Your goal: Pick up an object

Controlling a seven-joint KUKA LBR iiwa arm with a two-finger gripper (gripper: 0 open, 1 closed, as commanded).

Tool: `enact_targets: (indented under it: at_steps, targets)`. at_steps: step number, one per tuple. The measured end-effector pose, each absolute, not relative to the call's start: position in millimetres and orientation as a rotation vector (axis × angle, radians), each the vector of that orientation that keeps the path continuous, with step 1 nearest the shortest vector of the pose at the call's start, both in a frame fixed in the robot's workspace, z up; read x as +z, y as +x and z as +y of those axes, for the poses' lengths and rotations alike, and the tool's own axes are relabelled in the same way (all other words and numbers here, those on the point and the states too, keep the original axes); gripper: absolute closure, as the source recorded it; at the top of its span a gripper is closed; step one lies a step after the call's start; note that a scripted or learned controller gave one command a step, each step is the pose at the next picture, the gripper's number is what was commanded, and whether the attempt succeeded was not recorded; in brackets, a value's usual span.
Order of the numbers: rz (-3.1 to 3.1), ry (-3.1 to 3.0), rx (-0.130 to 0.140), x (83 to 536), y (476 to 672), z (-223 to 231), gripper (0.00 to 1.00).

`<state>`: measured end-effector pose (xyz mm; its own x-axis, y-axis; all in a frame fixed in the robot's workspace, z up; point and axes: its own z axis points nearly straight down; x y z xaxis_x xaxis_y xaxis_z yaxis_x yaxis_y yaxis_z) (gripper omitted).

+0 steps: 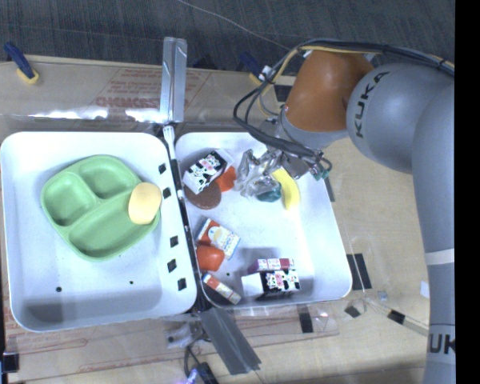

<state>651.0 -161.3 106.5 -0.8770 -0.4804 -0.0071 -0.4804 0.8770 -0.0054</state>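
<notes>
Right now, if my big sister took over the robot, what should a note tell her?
Gripper: low in the right bin, near its top edge; whether its fingers are open cannot be told.
Things: a yellow banana just right of the gripper, a cow-print carton and a brown disc to its left. The green divided plate with a yellow lemon on it sits in the left bin.
Done: nothing seen lifted.
Left: grab one object and raise it.

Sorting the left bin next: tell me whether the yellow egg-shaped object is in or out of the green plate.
In: the yellow egg-shaped object rests on the green divided plate's right edge, overlapping its rim.
</notes>
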Motion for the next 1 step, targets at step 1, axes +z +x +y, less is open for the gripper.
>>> enact_targets:
  at_steps: [1]
  targets:
    - [3.082, -0.606, 0.003, 92.0, 565.8, -89.3, 1.0]
